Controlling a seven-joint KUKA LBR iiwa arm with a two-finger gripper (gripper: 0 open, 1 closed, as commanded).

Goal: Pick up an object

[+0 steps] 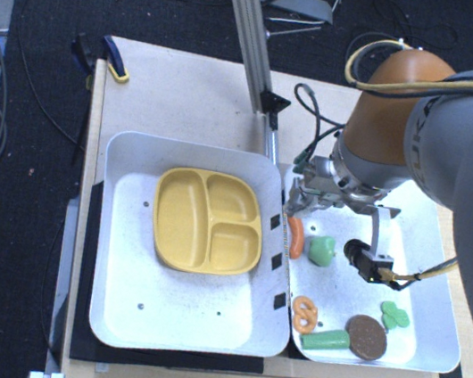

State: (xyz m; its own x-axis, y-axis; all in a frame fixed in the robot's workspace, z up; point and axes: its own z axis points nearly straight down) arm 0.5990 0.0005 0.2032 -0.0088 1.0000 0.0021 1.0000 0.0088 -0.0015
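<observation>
In the right bin (442,256) lie an orange sausage-shaped piece (296,238), a green block (322,251), a pretzel (304,311), a green stick (324,339), a brown round cookie (366,337) and a small green leafy piece (394,316). My gripper (297,196) hangs over the bin's upper left part, just above the orange piece. Nothing is visible between its fingers. The arm's grey body and orange band cover the bin's back portion.
The left bin (112,279) holds a yellow divided plate (209,221). A slanted metal pole (253,42) rises behind the bins. A black cable fitting (367,261) dangles over the right bin near the green block. Dark floor with cables surrounds the bench.
</observation>
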